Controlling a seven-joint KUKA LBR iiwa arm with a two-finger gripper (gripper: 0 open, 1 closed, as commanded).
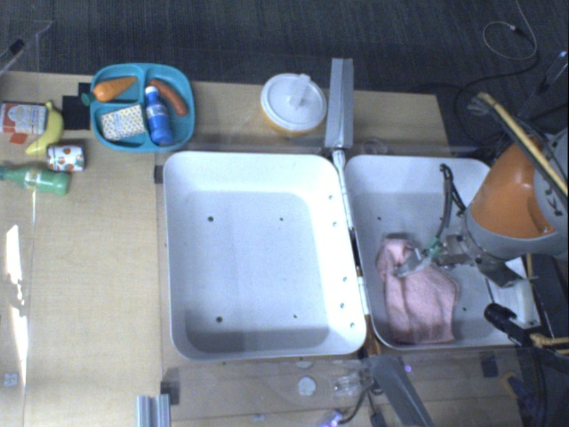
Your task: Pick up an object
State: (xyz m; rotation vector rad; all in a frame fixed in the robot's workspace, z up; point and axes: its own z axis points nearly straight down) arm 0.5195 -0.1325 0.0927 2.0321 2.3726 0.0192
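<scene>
Pink terry-like cloth (414, 294) lies in the right bin (391, 185), toward its near edge, rumpled, with its upper left corner bunched up. We see the gripper (418, 261) reaching in from the right on the grey arm (507, 212) with its orange band, and its tip sits right at that bunched upper part of the cloth, over or touching it; we cannot tell which. The rest of the cloth spreads below and to the right of the tip, toward the bin's near wall. Whether the pincer is apart, together or nipping the fabric, we cannot tell, as the tip is too small and blurred against the cloth.

As for writing, we can read none. The small carton (20, 118) at the far left of the bench has a red and white face, but its print is too blurred. The little can (66, 157) beside it bears a patterned label we cannot make out, and the blue bottle (158, 112) in the blue divided tray (182, 87) shows a pale label with no legible words.

A banana (46, 130) lies next to the carton, and a green bottle (37, 180) lies on its side just below the can. A white-lidded round tub (293, 103) stands behind the left bin (258, 327).
</scene>
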